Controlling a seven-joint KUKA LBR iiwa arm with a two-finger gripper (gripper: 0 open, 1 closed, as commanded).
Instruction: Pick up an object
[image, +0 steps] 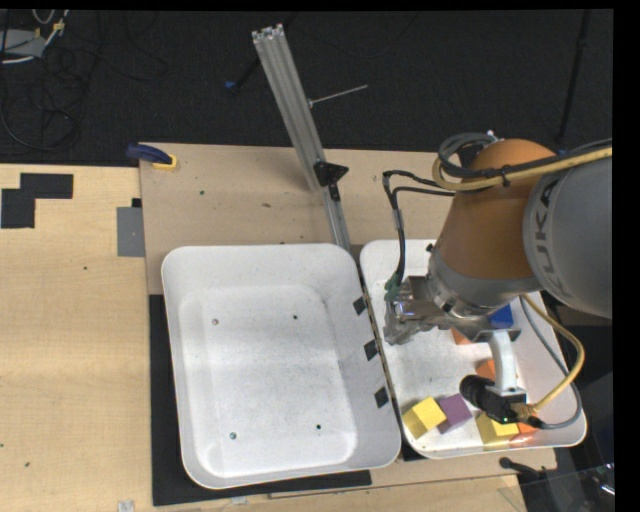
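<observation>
My gripper (402, 322) hangs low over the left part of the right bin (378, 262), close to the wall between the two bins. Nothing shows between it and the bin floor. Along that bin's front lie a yellow block (424, 416) and a purple block (455, 410) side by side, with another yellow block (493, 430) further right. A blue object (501, 318) and two small orange pieces (463, 338) (484, 368) peek out from under the wrist. The arm hides the rest of the right bin.
The left bin (200, 270) stands beside the right one, their walls joined by black clips (371, 350). An aluminium rail (296, 110) slants up behind the bins. A blue and yellow clamp (152, 155) sits at the bench's back left corner.
</observation>
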